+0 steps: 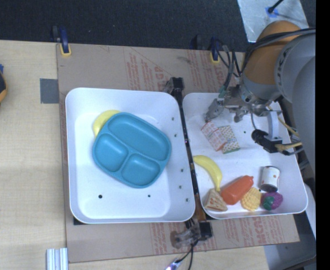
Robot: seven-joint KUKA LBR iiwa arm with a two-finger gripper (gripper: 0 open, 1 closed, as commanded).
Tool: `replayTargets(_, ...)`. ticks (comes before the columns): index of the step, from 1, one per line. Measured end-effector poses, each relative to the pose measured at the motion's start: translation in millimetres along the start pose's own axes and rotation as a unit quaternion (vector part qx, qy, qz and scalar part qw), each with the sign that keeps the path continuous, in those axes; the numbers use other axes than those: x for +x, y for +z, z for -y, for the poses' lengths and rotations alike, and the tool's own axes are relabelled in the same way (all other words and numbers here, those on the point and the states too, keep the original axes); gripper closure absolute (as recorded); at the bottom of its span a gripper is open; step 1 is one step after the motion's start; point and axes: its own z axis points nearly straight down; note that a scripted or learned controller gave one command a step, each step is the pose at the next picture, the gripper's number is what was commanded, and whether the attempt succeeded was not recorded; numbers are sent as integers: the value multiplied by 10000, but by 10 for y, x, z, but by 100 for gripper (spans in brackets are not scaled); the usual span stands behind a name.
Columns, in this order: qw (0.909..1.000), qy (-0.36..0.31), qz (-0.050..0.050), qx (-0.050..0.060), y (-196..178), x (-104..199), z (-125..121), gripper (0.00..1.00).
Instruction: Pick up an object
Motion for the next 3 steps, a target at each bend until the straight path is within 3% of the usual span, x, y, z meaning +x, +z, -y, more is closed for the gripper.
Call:
replayTargets(1,10000,14,-9,10,97,41,466,0)
replayTargets(2,10000,15,-16,12,49,-15,1550,0)
replayTargets(3,10000,7,-12,-1,163,137,1340,0)
